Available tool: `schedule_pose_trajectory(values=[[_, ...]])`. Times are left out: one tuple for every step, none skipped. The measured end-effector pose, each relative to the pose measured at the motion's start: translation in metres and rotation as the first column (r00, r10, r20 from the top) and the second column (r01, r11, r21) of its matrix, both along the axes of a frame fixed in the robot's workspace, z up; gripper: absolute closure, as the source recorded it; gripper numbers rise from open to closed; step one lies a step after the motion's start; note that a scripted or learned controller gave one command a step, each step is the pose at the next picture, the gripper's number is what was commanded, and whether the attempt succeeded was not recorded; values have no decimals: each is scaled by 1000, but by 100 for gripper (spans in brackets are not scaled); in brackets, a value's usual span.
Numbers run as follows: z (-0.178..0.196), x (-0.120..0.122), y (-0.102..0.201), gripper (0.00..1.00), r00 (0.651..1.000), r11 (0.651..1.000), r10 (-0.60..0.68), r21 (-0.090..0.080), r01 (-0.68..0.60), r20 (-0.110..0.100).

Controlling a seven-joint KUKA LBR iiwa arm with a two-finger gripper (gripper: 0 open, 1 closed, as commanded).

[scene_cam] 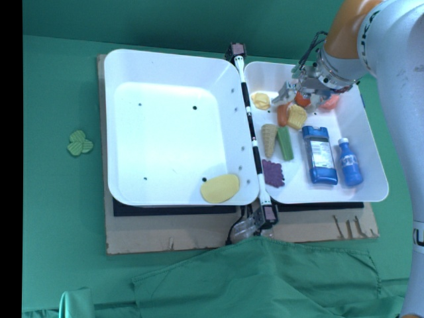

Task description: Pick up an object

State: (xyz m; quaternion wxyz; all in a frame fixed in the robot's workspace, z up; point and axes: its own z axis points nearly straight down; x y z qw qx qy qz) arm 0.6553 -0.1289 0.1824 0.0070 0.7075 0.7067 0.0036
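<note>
Clutter is what I have to choose from, so I sort it from the left: a green leaf-shaped piece point(79, 143) lies flat on the cloth outside the bins, and a smooth yellow oval point(220, 188) rests alone in the near corner of the left bin point(126, 71); I judge it light, hard plastic, rounded and prone to slip. In the right bin point(371, 177) a ridged cone point(268, 140), a green stick point(285, 144) and a bumpy purple cluster point(272, 172) lie close together, then a flat blue packet point(319, 154) and a small blue bottle point(349, 162), stiff and best pinched across the narrow body. The gripper point(299, 93) hangs over the orange and yellow toys point(292, 115) at the far end; how far it is open, or whether it holds anything, I cannot tell.
</note>
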Motion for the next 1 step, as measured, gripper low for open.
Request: schedule_pose_trajectory(values=[[18, 1, -2, 100, 1000, 1000, -3, -4, 3, 11]])
